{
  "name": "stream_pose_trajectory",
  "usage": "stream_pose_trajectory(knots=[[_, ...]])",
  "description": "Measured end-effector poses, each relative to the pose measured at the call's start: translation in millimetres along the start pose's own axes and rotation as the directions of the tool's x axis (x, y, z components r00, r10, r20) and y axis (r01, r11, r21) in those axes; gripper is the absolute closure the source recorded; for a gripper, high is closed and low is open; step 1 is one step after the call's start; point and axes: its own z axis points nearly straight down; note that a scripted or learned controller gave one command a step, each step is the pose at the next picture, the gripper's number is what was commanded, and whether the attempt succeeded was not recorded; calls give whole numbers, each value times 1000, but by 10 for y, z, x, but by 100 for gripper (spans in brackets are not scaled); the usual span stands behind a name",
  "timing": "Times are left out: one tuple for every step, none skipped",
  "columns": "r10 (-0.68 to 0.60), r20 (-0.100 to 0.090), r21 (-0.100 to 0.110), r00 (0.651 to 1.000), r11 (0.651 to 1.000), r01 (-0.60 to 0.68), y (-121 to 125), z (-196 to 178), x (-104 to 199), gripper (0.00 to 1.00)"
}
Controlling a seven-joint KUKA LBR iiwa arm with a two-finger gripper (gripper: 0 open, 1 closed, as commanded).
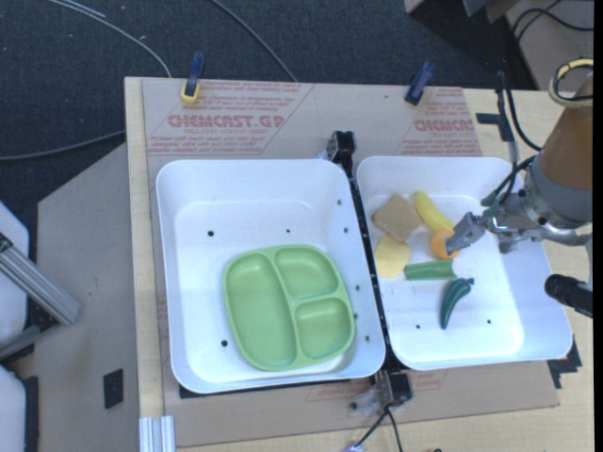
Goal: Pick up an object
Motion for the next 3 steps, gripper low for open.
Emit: stream_pose_trajectory(knots=[[-1, 1, -4, 1000, 1000, 1, 10, -15, 0, 0], [0, -1, -1, 1000, 1000, 0, 97, 438, 7, 0], [0, -2, 3, 1000, 1000, 0, 24, 909, 69, 0]])
